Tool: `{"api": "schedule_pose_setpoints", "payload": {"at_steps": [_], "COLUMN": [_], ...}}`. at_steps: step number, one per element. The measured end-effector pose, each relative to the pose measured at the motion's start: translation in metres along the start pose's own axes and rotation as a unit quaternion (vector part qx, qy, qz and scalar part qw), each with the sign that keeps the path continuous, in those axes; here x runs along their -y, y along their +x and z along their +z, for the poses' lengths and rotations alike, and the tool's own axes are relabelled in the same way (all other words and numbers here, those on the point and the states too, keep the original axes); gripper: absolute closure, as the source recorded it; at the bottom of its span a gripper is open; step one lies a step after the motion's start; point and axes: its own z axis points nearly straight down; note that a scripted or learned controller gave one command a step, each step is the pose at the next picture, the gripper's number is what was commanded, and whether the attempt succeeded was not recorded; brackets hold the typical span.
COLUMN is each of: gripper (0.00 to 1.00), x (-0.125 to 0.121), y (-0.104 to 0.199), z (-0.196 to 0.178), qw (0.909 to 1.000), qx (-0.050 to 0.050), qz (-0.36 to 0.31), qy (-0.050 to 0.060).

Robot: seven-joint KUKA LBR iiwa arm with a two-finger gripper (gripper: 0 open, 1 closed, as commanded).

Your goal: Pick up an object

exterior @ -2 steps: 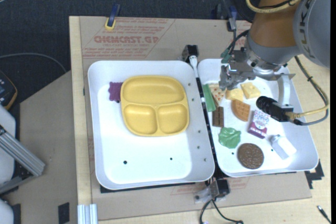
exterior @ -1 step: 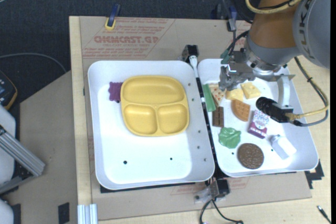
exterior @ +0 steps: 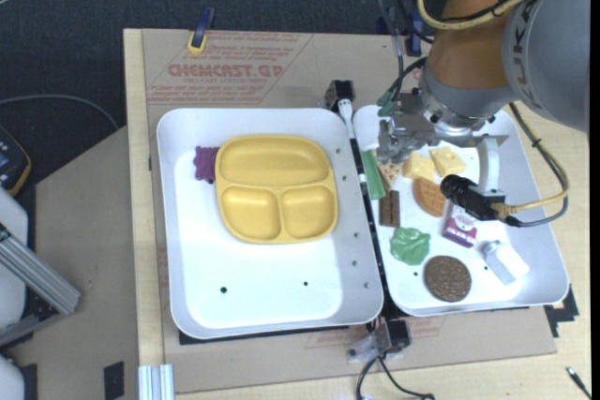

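My gripper [exterior: 397, 143] reaches down into the upper left of the right bin [exterior: 539, 281], among a crowd of small items. Just by it lie pale yellow cheese-like wedges [exterior: 427, 168], an orange-tan round piece [exterior: 429, 197] and a green stick [exterior: 372, 173] along the bin's left wall. Further down sit a brown bar [exterior: 390, 210], a green leafy lump [exterior: 409, 245], a brown round cookie [exterior: 447, 278], a small purple packet [exterior: 458, 228] and a white tube [exterior: 500, 260]. The wrist and its cables hide the fingertips.
The left bin [exterior: 272, 295] holds a yellow three-compartment tray [exterior: 277, 186] with a purple item [exterior: 204, 162] at its left edge. A black cable plug [exterior: 464, 192] hangs over the right bin. The arm's orange band [exterior: 478, 14] looms above the bin's top.
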Motion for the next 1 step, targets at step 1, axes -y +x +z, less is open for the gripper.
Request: {"api": "schedule_pose_setpoints", "payload": {"at_steps": [1], "gripper": [1.0], "x": [0.0068], "y": [-0.012], "z": [-0.0123], "qw": [1.0], "qx": [0.0], "qz": [0.001], "qy": [-0.003]}}
